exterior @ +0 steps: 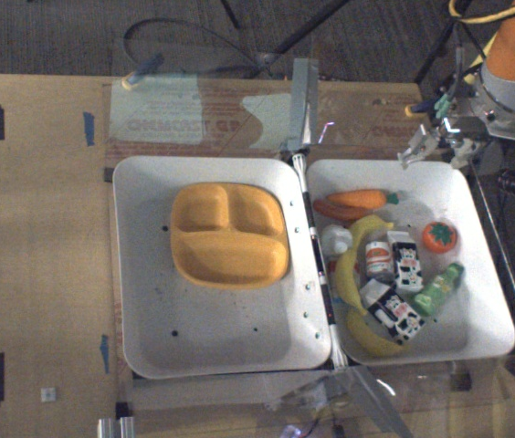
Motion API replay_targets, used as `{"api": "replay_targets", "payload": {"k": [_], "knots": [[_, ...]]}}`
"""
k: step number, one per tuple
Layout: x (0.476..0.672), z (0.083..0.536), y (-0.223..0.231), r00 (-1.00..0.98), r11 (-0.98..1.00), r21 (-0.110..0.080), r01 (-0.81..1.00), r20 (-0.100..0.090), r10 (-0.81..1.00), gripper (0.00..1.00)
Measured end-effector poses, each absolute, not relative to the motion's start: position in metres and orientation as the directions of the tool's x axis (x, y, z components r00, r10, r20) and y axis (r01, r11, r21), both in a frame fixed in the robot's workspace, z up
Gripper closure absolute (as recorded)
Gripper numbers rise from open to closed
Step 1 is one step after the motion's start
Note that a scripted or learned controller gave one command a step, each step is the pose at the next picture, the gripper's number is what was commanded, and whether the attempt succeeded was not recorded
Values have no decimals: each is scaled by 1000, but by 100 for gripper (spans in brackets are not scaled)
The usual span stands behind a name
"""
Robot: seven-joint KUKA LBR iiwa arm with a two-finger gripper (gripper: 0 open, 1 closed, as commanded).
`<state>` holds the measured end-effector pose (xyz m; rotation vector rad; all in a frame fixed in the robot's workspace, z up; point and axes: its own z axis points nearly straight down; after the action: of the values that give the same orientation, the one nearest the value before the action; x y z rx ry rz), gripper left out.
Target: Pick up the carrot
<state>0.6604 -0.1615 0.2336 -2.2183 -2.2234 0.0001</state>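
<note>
camera view:
gripper (440,144): top right, over the back rim of the right bin (490,272); fingers look slightly parted, nothing between them; well apart from the carrot.
arm (513,53): grey with orange band, reaching in from the right edge.
carrot (356,200): lying flat in the right bin near the back wall, green tip pointing right; a dark reddish piece (335,213) just under it, touching.
banana (353,263): curved, below the carrot.
other right-bin items: small cartons (399,286) in a cluster, tomato-like toy (439,235) at right, green bottle (438,288), white piece (335,240).
left bin (148,327): holds yellow divided tray (228,235), upright.
</note>
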Motion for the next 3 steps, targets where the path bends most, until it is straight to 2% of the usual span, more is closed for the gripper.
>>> {"api": "replay_targets", "payload": {"k": [1, 2, 3], "knots": [[668, 107, -136, -271, 271, 2, 962, 0, 962, 0], [665, 88, -164, -485, 485, -10, 874, 11, 875, 0], [668, 98, -164, -487, 487, 1, 873, -1, 873, 100]]}}
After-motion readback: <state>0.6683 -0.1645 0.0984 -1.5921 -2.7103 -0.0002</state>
